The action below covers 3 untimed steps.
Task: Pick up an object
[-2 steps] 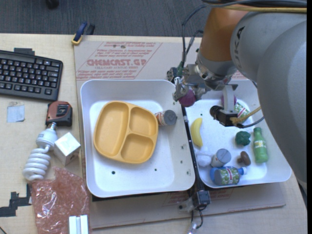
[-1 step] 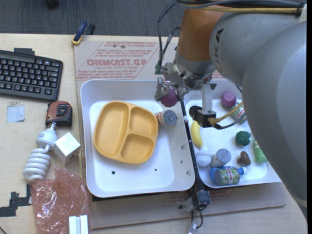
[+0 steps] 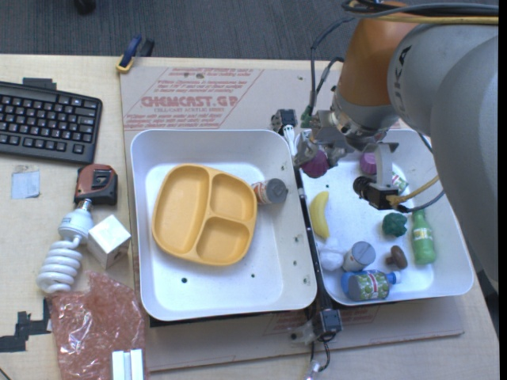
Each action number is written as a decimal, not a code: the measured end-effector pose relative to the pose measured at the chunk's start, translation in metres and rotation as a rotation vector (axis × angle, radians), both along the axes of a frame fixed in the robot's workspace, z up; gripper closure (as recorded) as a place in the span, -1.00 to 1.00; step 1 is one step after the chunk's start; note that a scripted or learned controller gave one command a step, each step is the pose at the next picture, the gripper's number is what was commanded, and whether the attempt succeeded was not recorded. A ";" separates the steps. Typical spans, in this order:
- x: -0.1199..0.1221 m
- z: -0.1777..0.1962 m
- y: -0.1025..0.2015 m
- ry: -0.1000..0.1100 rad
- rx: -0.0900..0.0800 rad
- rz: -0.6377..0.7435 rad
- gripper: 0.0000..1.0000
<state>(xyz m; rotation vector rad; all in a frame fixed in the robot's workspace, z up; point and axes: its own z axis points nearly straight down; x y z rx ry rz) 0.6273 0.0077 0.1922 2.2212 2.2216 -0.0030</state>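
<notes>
The arm is seen reaching in over the right bin, with the claw lowered at the bin's upper left corner, close to the wall shared with the left bin. A purple object is seen right at the claw's tip, but whether it is gripped or merely lies beneath cannot be told, and the state of the claw cannot be told either, since the wrist hardware hides it.

No object is seen lifted clear of a bin, so the pick is judged not yet done; at best the grasp stage is reached.

The candidates are spread through the right bin: a banana just below the claw, a second purple piece near the upper wall, a dark green lump, a green bottle, a small brown piece, a grey-capped item, and a lying bottle along the lower edge. In the left bin a yellow divided plate is resting, with a small grey-capped bottle just beside it.

What is left, by this judgement, is a confirmed closure on one item and a lift clear of the bin floor.
</notes>
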 end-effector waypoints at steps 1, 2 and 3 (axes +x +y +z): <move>0.032 0.000 0.069 -0.001 0.000 0.002 1.00; 0.032 0.006 0.023 -0.001 0.000 0.000 1.00; 0.032 0.044 0.102 -0.002 0.000 0.002 1.00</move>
